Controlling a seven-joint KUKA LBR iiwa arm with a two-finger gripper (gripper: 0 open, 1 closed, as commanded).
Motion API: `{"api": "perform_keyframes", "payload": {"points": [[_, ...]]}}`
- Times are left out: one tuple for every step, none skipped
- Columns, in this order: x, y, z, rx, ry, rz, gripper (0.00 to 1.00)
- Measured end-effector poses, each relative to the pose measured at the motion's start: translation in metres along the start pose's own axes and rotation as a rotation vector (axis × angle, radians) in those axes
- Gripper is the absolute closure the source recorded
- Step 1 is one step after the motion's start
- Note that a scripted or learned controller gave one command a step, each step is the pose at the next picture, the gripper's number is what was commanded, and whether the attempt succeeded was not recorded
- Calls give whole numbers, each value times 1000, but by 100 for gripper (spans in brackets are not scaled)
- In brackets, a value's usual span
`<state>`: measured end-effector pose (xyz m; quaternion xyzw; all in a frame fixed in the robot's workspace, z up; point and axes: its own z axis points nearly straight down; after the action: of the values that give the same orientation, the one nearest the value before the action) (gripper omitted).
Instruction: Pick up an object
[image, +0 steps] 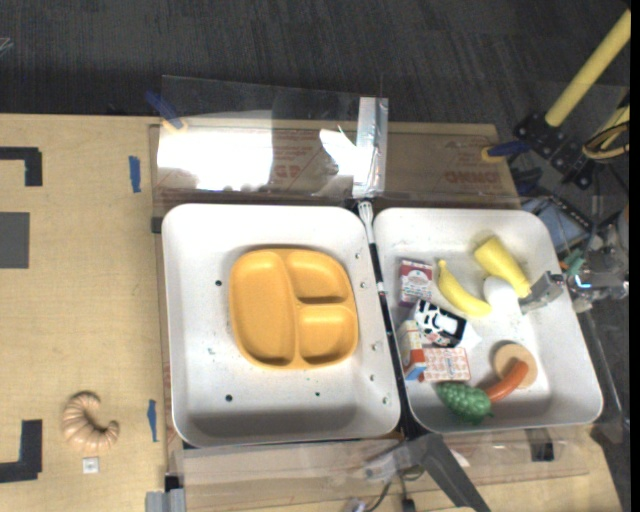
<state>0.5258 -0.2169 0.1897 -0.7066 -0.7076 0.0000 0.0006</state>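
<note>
Camera view: egg lies just left of my gripper

My gripper (546, 289) sits low over the right bin (580, 400), close to its right wall, with my arm coming in from the right. Whether it is apart or together I cannot tell; the tip is small and blurred. I see nothing held in it.

The nearest thing is a white egg (497, 292), just beside the gripper on its left. I judge it the likeliest pick. It is rounded, so it offers no long axis to line up on. It is crowded, though: the banana (459, 290) touches it on the far side, running from upper left to lower right, and a yellow block (499, 259) lies just above it, slanted the same way. A short move left and down would do it, but a wide grasp could catch the banana or the block as well.

The bin floor is smooth and white, so the egg may roll if nudged. Towards the front lie a sausage (507, 379) and a green toy (464, 400), well apart from the egg. The left bin (190, 300) holds a yellow tray (293, 305).
</note>
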Motion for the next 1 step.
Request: {"api": "perform_keyframes", "payload": {"points": [[32, 97, 63, -4, -1, 46, 0]]}}
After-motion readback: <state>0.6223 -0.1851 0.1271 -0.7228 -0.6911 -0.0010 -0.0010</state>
